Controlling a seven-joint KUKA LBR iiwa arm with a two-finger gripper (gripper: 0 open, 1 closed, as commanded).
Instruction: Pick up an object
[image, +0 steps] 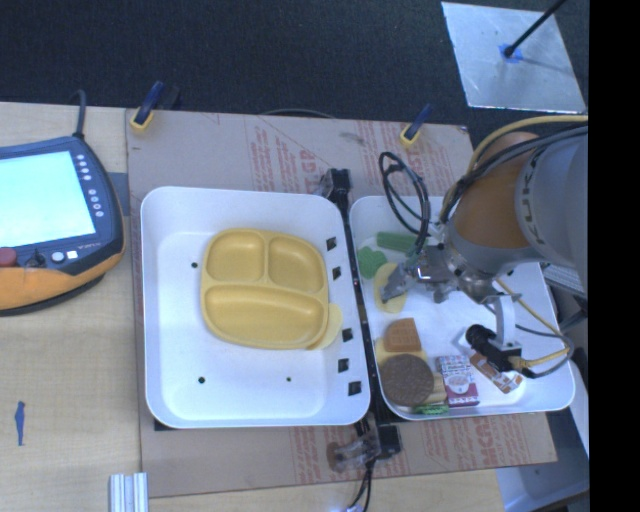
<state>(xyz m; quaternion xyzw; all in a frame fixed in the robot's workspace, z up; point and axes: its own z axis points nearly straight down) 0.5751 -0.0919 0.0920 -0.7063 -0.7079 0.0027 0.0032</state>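
So the grey two-finger gripper (402, 283) is down in the right-hand shallow white bin (556, 400), tips right on a pale yellow banana-shaped toy (391, 290). Honestly can't tell how wide the fingers are or if they've got it. From that yellow piece, green plastic bits (373, 262) sit just above, a tan square cracker-like block (403, 335) just below, a brown round cookie (407, 379) further down.

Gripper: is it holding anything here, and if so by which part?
Cannot be told. The gripper is low in the right bin, at a yellow item beside green pieces, but no grasp is visible.
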